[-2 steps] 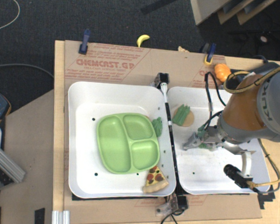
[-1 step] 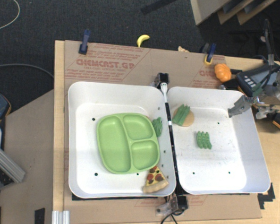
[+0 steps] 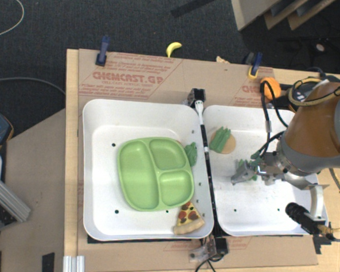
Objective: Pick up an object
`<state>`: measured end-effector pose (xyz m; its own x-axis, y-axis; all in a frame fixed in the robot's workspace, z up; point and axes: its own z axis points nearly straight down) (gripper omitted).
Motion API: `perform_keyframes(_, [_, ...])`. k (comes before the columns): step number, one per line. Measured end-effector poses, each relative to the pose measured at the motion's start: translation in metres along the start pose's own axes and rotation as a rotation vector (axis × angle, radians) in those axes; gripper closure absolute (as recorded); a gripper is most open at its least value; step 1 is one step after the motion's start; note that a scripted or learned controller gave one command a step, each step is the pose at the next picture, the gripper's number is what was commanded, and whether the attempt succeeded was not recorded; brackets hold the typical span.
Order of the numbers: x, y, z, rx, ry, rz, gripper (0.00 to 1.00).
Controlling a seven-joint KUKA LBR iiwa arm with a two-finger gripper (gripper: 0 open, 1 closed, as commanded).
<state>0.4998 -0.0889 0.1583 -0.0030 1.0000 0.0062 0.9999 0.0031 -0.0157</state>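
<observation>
Dark carpet surrounds a brown worktop (image 3: 133, 78) printed with red lettering, seen in the single overhead view; two blue clamps (image 3: 102, 51) grip its far edge, and a small yellow banana-shaped item (image 3: 173, 47) lies just beyond that edge. Left white bin (image 3: 94, 156): one green divided plate (image 3: 155, 173), three compartments, lying flat near the middle; one small green leafy piece (image 3: 191, 153) touching the plate's right rim; one pizza-slice toy (image 3: 188, 217) at the near right corner, resting against the bin wall. Right white bin (image 3: 239, 217): one green ribbed item (image 3: 220, 139) lying partly over a tan round disc (image 3: 229, 145), both near the bin's left wall at the far end. Arm: grey with orange-brown band (image 3: 314, 130), entering from the right over the right bin, cables looped above it. Claw (image 3: 243, 173): low over the middle of the right bin, pointing left, with a greenish object (image 3: 249, 166) at its tips; whether the fingers are spread or pinching that object cannot be told. One orange object (image 3: 269, 87) sits on the worktop beyond the right bin.
</observation>
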Motion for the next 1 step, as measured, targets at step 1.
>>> perform_keyframes(1, [-0.0751, 0.0208, -0.1417, -0.034, -0.015, 0.008, 0.0])
